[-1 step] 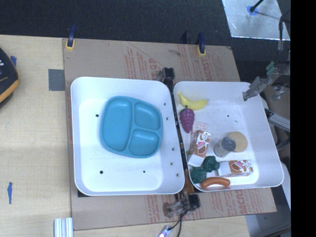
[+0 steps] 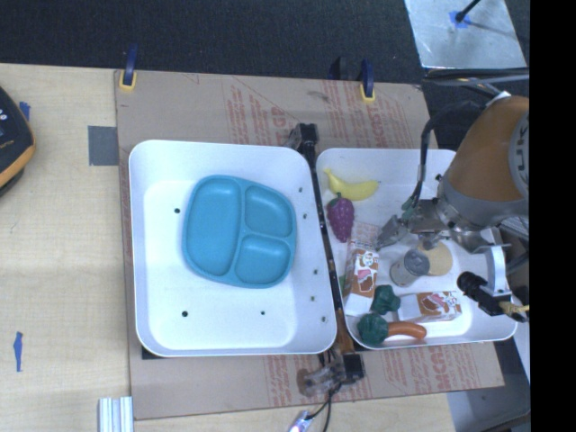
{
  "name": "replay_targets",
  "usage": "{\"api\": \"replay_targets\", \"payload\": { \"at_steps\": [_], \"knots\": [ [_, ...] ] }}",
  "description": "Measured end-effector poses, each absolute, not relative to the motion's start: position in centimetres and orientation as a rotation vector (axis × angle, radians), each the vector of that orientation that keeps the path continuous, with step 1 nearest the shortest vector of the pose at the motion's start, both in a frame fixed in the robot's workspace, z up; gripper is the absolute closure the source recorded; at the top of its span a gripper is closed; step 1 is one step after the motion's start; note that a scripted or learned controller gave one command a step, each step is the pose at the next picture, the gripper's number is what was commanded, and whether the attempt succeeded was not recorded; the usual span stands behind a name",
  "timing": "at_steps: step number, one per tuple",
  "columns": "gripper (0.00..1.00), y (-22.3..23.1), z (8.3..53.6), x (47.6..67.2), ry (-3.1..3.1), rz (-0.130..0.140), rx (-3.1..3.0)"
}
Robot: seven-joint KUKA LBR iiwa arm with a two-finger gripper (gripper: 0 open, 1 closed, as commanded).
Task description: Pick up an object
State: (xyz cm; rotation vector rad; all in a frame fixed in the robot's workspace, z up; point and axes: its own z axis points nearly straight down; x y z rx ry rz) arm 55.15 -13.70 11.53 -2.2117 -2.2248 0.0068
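Red repeated print on cardboard sheet [image 2: 270, 106] unreadable; snack packet [image 2: 364, 272] label illegible; jaws' state cannot tell.

I can read nothing: red print on the cardboard sheet [image 2: 270, 106] under the bins is too blurred.

A robotics lab bench: left of the claw [image 2: 407, 232], two white bins [image 2: 148, 241] sit on cardboard [image 2: 225, 106] clamped to a wooden table [image 2: 54, 268]; above the claw lies taped black floor [image 2: 225, 16]; toy food [image 2: 353, 188] sits beside it.
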Motion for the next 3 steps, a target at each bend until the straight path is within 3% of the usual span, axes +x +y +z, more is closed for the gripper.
{"api": "replay_targets", "payload": {
  "at_steps": [1,2,3],
  "knots": [
    [0.0,-20.8,12.7,52.7,-2.223,0.004,-2.219],
    [0.0,-17.8,9.1,54.4,-2.225,0.005,-2.212],
    [0.0,-21.2,9.2,51.8,-2.222,0.004,-2.215]
  ]
}}
